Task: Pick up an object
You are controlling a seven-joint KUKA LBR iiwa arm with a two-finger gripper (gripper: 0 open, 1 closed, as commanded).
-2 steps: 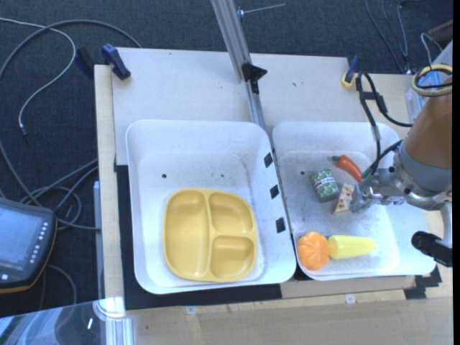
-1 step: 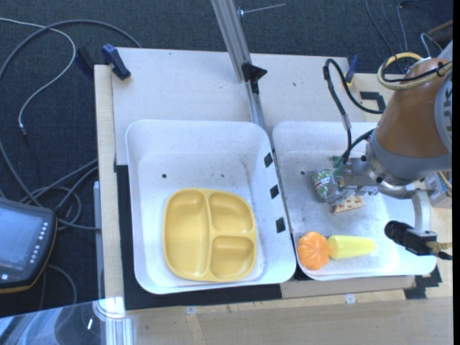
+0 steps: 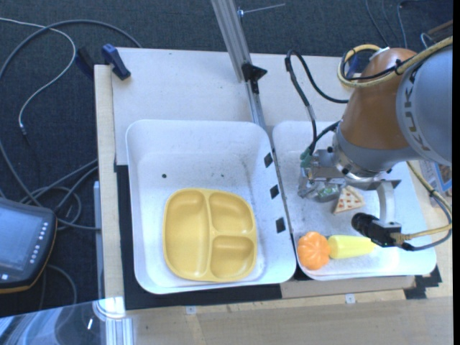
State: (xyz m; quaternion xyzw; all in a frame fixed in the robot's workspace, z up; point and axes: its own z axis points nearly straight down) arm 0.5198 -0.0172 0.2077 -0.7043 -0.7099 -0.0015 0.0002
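My gripper [image 3: 320,188] hangs low in the right bin [image 3: 287,139], under the grey and orange wrist. Something green shows right at the gripper, too hidden to tell what it is or whether it is gripped. A pizza-slice toy [image 3: 348,200] lies just right of the gripper. Along the bin's front edge sit a small orange pumpkin [image 3: 313,250] and a yellow corn-like piece [image 3: 350,246].
The left bin [image 3: 144,149] holds a yellow divided plate [image 3: 210,233]. A metal pole [image 3: 233,31] slants down to the divider between the bins. A black cable and connector [image 3: 375,228] trail over the right bin's front right.
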